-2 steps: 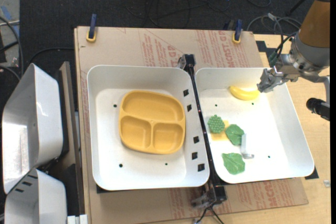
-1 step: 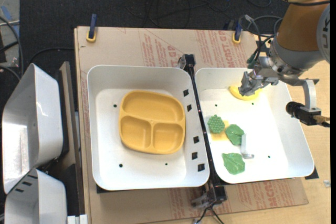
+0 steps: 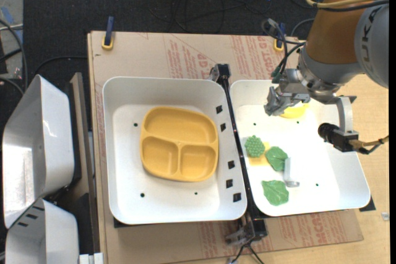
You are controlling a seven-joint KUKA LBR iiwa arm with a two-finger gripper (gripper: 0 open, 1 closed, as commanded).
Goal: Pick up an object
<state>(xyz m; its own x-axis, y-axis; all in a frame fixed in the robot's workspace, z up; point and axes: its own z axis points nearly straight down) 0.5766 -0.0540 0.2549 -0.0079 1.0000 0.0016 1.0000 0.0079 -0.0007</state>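
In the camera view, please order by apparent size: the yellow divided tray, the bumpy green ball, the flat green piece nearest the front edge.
1. yellow divided tray, by far largest.
2. flat green piece.
3. bumpy green ball, slightly smaller; these two look close.

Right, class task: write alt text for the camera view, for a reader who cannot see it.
A grey arm with an orange band lowers its gripper over a yellow object at the back of the right white bin, which also holds a green bumpy toy, two green leafy pieces and a small grey part. The left white bin holds a yellow compartment tray.
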